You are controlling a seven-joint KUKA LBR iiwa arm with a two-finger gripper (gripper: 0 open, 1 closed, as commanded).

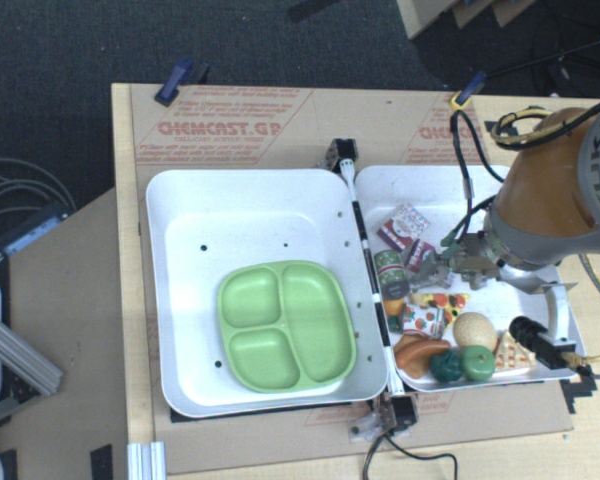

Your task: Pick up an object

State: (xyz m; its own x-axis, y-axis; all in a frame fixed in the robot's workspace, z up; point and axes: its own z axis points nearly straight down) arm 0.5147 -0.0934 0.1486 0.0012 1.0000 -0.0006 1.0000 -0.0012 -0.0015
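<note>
Two shallow white bins sit side by side on a bench [230,128] faced with brown printed board.

Left bin [180,218]: holds one pale green divided plate [285,325] with three compartments, lying flat toward the near right part of the bin, close to the dividing wall.

Right bin [400,183]: holds the loose objects, crowded into its middle and near end.
- Small red-and-white packet [405,223], lying tilted, farthest back of the group.
- Small green-labelled can [390,271], on its side, against the bin's left wall.
- Flat card printed with coloured food pictures [425,315], just beyond the near-end toys.
- Orange-brown curved toy food [420,349], at the near left.
- Beige egg-shaped item [472,329], beside the card.
- Dark green toy [446,367] and a lighter green round toy [477,362], touching, at the near edge.
- Pale waffle-patterned wedge [510,353], near right, partly hidden by a black fitting on the arm.

Arm [550,193]: reaches in from the right over the right bin, its orange band bulking above the wrist. Gripper [450,265] is low among the objects, between the packet and the picture card, just right of the can. Whether its pincer is apart or together cannot be told; nothing is visibly held.
</note>
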